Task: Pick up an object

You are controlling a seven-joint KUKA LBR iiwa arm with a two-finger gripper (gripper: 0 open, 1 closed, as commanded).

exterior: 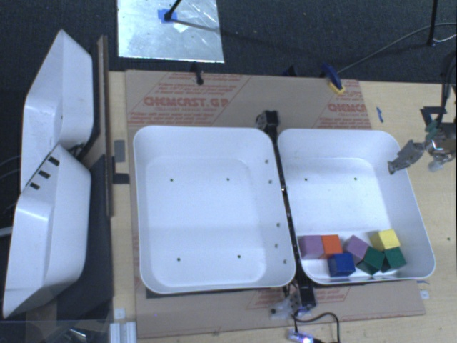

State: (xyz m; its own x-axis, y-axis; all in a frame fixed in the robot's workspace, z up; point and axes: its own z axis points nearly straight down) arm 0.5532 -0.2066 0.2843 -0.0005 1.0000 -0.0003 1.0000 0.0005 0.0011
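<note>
Blocks bunch along the right bin's 6 o'clock wall, so any pick means reaching low into that edge. End effector sits at the bin's 2 o'clock rim, well apart from them; can't tell its opening.

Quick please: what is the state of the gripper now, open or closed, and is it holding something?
Gripper: at the right bin's upper right rim, holding nothing; open or closed cannot be told.

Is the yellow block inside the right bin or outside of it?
Inside. The yellow block rests in the right bin, at its near right corner, among the other blocks, within the white rim.
</note>
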